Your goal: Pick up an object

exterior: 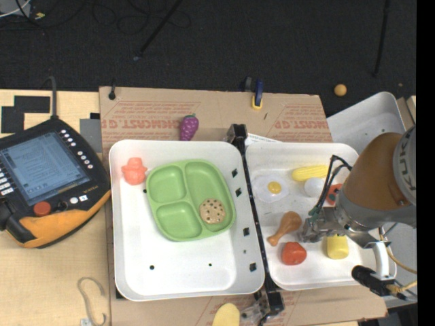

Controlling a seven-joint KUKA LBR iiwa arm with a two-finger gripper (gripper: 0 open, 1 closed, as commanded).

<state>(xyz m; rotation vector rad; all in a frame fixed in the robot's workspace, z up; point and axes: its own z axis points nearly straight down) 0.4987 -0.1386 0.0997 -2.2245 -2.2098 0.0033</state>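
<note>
The right bin (272,156) holds a brown drumstick (284,227), a red tomato (293,252), a yellow block (337,246), a fried egg (273,188) and a yellow corn cob (309,173). My gripper (313,231) hangs low over this bin, just right of the drumstick, up and to the right of the tomato, and left of the yellow block. The grey and orange wrist (370,189) hides part of the bin's right side. Nothing shows held in the gripper.
The left bin (129,250) bears a green divided plate (178,182) with a cookie (213,211), and a pink toy (134,171) at its upper left. Purple grapes (188,127) lie on the cardboard behind, and a yellow fruit (226,314) in front. A teach pendant (47,175) sits far left.
</note>
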